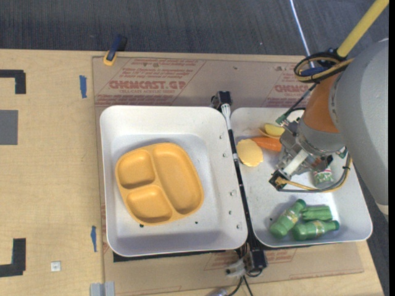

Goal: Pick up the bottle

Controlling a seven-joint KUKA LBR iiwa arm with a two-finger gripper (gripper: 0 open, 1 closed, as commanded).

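Observation:
Green bottles lie on their sides in a cluster (303, 221) at the near end of the right bin (361, 217). One of them (286, 221) points toward the bin's near-left corner, and another (316, 227) lies along the near wall. My gripper (310, 164) hangs over the middle of the right bin, a little beyond the bottles and apart from them. The grey wrist with its orange band (318, 113) covers it from above.
A yellow divided plate (159, 182) lies in the left bin (117, 125). In the right bin's far part are a round yellow piece (250, 153), an orange carrot-like piece (268, 143) and a small yellow item (271, 129). A small green-and-white object (323, 177) sits beside the gripper.

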